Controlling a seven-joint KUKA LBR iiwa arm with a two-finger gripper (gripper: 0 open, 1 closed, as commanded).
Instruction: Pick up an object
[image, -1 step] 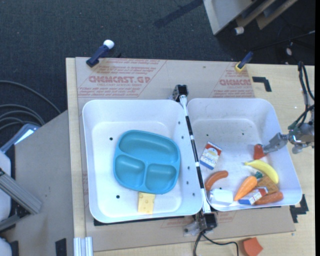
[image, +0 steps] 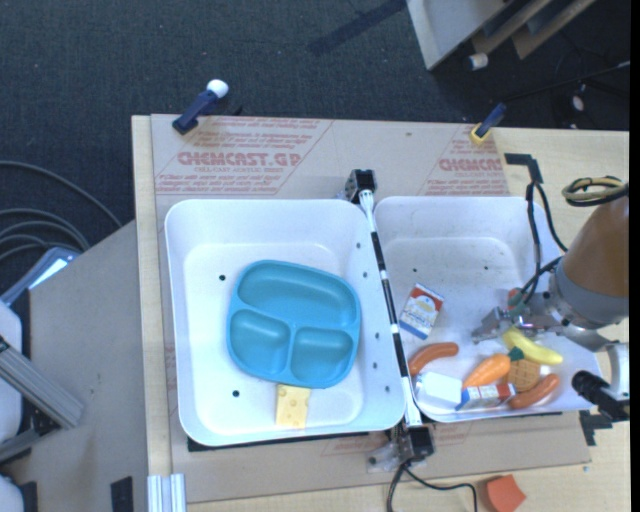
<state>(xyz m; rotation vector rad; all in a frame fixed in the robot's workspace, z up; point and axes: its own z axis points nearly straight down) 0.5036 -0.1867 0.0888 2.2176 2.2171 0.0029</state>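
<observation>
claw (image: 510, 322) low over the yellow plastic banana (image: 533, 349) | grip state: we could not tell | risk: we judged crowding beside banana — orange carrot (image: 489, 370), red sausage (image: 532, 392) — could spoil a grasp

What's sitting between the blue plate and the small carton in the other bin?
In the camera view, only white bin floor and the black-edged divider separate the blue plate from the carton.
</observation>
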